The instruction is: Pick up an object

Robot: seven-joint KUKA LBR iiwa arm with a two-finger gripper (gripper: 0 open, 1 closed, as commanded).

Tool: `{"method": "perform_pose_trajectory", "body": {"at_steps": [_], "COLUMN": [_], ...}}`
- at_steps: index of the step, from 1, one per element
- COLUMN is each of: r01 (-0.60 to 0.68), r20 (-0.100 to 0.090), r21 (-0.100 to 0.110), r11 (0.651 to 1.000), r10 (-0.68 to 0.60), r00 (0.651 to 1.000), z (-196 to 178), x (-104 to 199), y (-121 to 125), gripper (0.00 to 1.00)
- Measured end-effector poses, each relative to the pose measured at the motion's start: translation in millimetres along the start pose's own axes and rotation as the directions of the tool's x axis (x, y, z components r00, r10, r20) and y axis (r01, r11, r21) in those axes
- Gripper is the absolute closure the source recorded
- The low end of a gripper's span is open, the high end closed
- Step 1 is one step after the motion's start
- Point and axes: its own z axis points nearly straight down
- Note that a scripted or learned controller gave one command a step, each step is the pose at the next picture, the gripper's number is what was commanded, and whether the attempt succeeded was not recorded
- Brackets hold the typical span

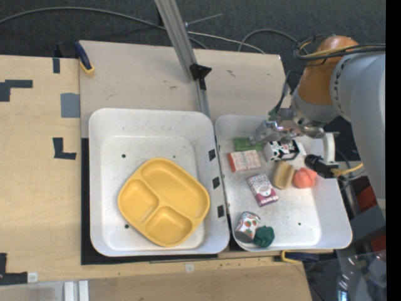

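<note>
Front corner of right bin: a small round printed container (248, 224) lies touching a dark green lump (264, 236), both against the front wall of the right bin (326, 227).
Left bin: the left bin (106, 168) holds a yellow divided plate (164, 200) with three compartments, set at a slant.
Candidates in right bin: a pink printed packet (262, 189) in the middle; a reddish box (244, 160) and a green flat piece (243, 145) near the divider; a tan cylinder (284, 174) just beside an orange-pink ball (304, 178); a black-and-white patterned item (282, 150) at the back.
Claw: the claw (273, 130) hangs over the back part of the right bin, near the green piece and the patterned item. I cannot tell if it is open or closed, and nothing is seen held in it.
Task progress: I judge that no object is picked up yet; all lie in the bin.
Risk, crowding: the back objects sit close together, so a descent may land on two things and push them apart without gripping.
Risk, flat shapes: the green piece looks thin and may slip under the claw.
Risk, round shapes: the ball and cylinder could roll away if touched off centre.
Tabletop: the tabletop (37, 137) carries dark tape marks.
</note>
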Motion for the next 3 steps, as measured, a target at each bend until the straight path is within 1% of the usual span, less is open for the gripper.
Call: {"method": "perform_pose_trajectory", "body": {"at_steps": [1,2,3], "r01": [0.0,-0.001,-0.001], "r20": [0.002,-0.006,-0.005], "r21": [-0.001,0.015,0.014], "r11": [1.0,1.0,1.0], "r10": [0.0,0.001,0.001], "r00": [1.0,1.0,1.0], "z": [-8.8,-65.3,-129.0], "x": [-0.1,-0.5,-2.5], "y": [0.4,12.8,18.4], "gripper": [1.0,1.0,1.0]}}
